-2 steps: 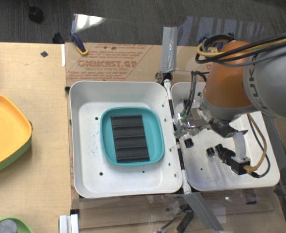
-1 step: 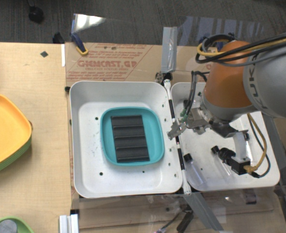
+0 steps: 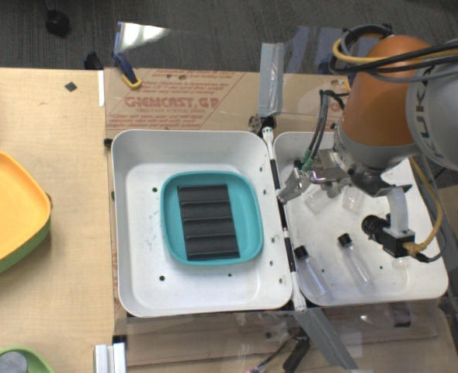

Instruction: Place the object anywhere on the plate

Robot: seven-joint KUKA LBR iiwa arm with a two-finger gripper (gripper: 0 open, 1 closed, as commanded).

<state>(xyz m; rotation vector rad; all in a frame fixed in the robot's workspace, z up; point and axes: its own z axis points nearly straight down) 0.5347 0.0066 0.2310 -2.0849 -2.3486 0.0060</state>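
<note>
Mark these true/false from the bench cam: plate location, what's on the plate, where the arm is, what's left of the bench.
1. The teal plate sits in the left bin. True.
2. A dark ridged block lies on the plate. True.
3. The arm hangs over the left bin. False: it is over the right bin, with the gripper near that bin's upper left part.
4. The right bin holds small clear vials with dark caps. True.
5. The stacked dishes at the left edge of the bench are blue. False: they are yellow-orange.
</note>
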